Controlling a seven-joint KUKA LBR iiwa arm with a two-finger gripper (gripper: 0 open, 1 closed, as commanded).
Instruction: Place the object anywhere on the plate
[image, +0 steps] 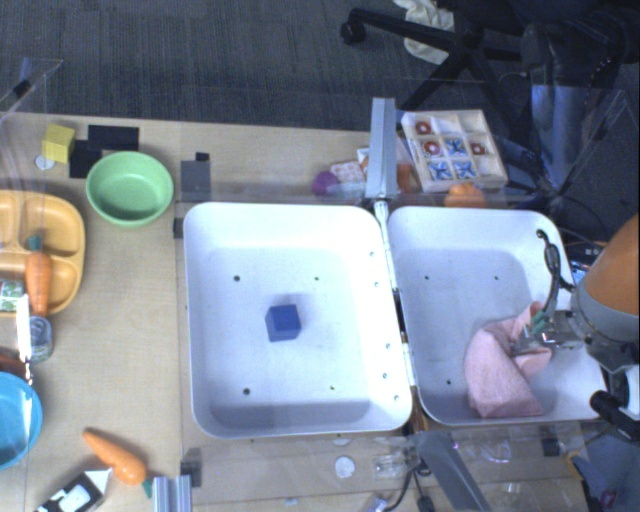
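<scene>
Claw: the gripper (532, 335) sits low at the right side of the right bin, its metal tips pressed into the top of a pink cloth; whether the tips are spread or pinched on the fabric cannot be told.
Arm: grey with an orange band (612, 270), coming in from the right edge.
Pink cloth: the pink cloth (500, 375) lies crumpled in the near right part of the right bin, soft and folded, with one corner bunched up at the claw.
Right bin: the right bin (450, 290) is shallow, white, smooth plastic with rounded corners and a few small dark dots on its floor; it holds the cloth and the claw.
Left bin: the left bin (290, 235) is the same shape and finish, touching the right bin along a shared middle rim; it holds one blue cube.
Blue cube: the blue cube (283, 321) is small, hard-edged and matte, sitting near the middle of the left bin's floor, well apart from the claw.
Bench: the wooden bench (130, 330) is pale and flat, left of the bins.
Green bowl: the green bowl (129, 187) is round and glossy, far left.
Yellow tray: the yellow tray (55, 235) has compartments, and a toy carrot (38, 282) lies on it.
Blue plate: the blue plate (18, 418) is round and sits at the near left edge.
Second carrot: an orange carrot (117, 456) lies on the bench near the front.
</scene>
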